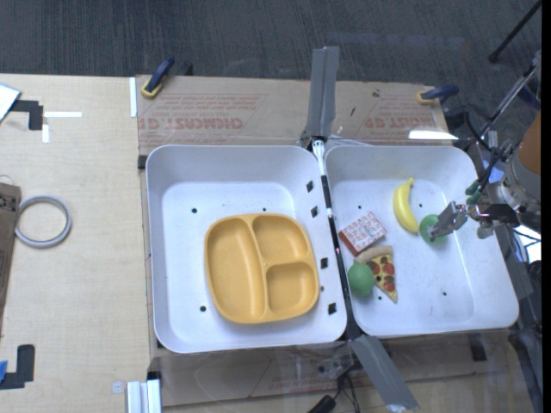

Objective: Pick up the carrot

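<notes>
Behind the bins, cardboard [258, 110] carries red upside-down print, too blurred to read. Right bin [495, 312]: the claw [444, 223] touches a small green piece [430, 232] just right of the banana [405, 206]. I cannot tell the claw's opening, whether this piece is the carrot, or its axis.

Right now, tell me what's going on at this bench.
The arm reaches in from the right, its hand low in the right bin, beside a small green item next to the banana. A grasp can't be confirmed. A small box, pizza slice and green ball lie nearby; a yellow plate sits in the left bin.
</notes>
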Available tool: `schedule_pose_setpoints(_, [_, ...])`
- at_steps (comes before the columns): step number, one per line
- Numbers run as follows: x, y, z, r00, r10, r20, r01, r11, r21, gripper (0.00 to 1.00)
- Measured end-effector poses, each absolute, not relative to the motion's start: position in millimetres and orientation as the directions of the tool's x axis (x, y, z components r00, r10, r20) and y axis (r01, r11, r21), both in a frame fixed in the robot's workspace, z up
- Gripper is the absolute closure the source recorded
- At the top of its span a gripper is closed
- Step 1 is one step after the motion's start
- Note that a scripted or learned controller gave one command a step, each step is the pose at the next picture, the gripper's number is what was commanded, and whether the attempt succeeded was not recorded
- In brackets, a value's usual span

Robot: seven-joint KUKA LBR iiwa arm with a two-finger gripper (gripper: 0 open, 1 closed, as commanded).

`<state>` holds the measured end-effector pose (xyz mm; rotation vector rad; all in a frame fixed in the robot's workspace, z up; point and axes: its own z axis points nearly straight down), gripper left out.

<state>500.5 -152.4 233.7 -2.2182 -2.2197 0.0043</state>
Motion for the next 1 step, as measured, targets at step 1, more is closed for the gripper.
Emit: schedule_pose_setpoints(1, [492.7, -180.7, 284.7, 0.000, 1.000, -0.001, 1.000, 0.000, -0.002, 0.00])
